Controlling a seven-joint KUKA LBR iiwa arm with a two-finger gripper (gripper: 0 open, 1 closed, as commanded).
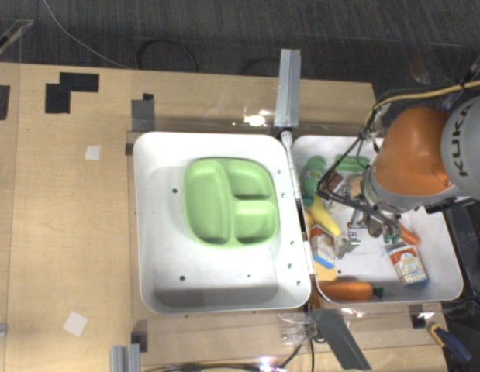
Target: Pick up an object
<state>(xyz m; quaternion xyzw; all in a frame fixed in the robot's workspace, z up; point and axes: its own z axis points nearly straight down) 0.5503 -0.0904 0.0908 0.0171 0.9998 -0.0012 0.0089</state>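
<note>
Two white bins sit side by side on the desk. Nearest in the right bin lies a carrot, then a small carton, a banana (yellow), and a green bottle farthest. Above the right bin hang the jaws; whether clenched, I cannot tell. Left of the right bin, the other bin holds a green tray.

On the grey arm, at right edge, letters "KU" can be read, rest cut off. Labels on small packages in right bin: too small to read.
</note>
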